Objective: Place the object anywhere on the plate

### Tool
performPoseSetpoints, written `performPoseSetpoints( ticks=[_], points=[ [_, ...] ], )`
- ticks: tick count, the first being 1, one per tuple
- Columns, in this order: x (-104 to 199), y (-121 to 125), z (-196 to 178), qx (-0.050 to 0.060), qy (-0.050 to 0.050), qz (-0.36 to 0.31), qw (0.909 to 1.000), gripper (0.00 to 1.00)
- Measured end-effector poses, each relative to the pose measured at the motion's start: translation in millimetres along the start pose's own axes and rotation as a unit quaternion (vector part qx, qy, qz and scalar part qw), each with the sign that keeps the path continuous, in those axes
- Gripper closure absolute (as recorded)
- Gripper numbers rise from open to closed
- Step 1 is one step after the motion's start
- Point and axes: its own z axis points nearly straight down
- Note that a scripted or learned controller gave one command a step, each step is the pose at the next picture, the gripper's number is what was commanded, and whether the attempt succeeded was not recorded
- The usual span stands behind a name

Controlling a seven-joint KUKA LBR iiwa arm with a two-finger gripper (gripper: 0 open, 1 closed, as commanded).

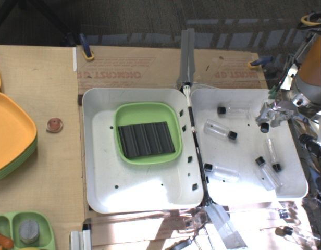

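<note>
The gripper (266, 123), its state impossible to tell, hangs over 5 loose vials (221, 132), the green plate (171, 113) waiting far left.

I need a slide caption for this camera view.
Gripper above right bin of vials; green plate in left bin.

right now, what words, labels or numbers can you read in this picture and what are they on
"CHEMCAST", red print seen upside down, on the brown cardboard sheet behind the two white bins.
A second red print on that cardboard, behind the right white bin, starts with "GP"; the rest is too blurred to read.
No readable label on the clear black-capped vials or the green square plate.
</note>
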Motion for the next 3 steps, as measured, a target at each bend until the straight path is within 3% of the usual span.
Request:
performPoseSetpoints(
  ticks=[1,2,3],
  points=[
    [23,-45,26,0.002,0.0,-0.058,0.9983,1.0],
    [35,-96,37,0.001,0.0,-0.14,0.9902,1.0],
    [102,-103,14,0.0,0.0,-0.185,0.9828,1.0]
  ],
)
